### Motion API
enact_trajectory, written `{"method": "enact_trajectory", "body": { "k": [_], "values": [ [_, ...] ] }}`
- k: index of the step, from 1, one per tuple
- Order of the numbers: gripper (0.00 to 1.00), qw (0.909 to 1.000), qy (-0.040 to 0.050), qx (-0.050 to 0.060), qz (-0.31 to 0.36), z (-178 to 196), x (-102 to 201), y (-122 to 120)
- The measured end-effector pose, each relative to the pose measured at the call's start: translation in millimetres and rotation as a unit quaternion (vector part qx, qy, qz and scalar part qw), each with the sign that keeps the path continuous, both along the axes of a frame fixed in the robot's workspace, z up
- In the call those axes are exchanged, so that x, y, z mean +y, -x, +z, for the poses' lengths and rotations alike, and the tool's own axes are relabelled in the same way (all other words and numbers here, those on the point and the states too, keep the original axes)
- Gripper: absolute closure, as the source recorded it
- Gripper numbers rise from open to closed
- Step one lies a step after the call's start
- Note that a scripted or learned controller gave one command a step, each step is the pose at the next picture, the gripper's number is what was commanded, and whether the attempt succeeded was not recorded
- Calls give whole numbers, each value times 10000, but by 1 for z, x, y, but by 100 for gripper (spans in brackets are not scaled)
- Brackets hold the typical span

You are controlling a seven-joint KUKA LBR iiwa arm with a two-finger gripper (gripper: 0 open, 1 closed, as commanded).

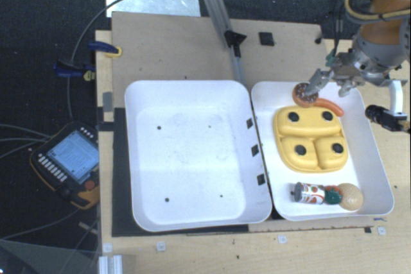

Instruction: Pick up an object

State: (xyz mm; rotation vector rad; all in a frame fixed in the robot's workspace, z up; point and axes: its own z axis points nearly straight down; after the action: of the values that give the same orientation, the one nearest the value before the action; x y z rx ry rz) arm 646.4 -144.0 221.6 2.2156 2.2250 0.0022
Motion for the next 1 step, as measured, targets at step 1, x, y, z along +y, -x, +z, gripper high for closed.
{"method": "enact_trajectory", "body": {
  "k": [1],
  "values": [
    [0, 10000, 0, 24, -4, -63, 2, -2]
  ]
}}
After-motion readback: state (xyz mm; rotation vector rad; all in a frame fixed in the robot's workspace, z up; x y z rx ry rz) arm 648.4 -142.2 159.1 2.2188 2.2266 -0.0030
